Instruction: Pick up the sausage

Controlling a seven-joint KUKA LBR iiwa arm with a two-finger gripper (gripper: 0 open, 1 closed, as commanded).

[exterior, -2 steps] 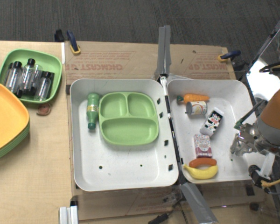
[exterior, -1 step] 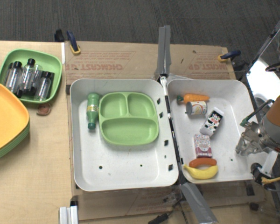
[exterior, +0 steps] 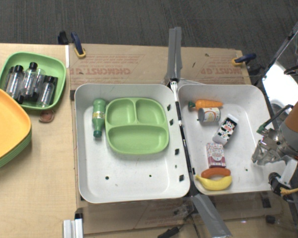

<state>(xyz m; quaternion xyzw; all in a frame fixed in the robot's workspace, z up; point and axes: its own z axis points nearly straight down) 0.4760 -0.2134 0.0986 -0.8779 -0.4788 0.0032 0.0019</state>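
Note:
The sausage (exterior: 216, 172) is a short red-orange piece lying in the right bin (exterior: 248, 95), near its front edge. It rests against the top of a yellow banana (exterior: 214, 183). My gripper (exterior: 264, 152) hangs at the right side of the same bin, just above the floor near the right wall. It is well to the right of the sausage and apart from it, with nothing seen in its grasp.
The right bin also holds a pink box (exterior: 215, 154), a black-and-white carton (exterior: 227, 129), a small can (exterior: 209, 115) and a carrot (exterior: 206, 103). The left bin (exterior: 129, 185) has a green divided plate (exterior: 137, 125) and a green bottle (exterior: 98, 116).

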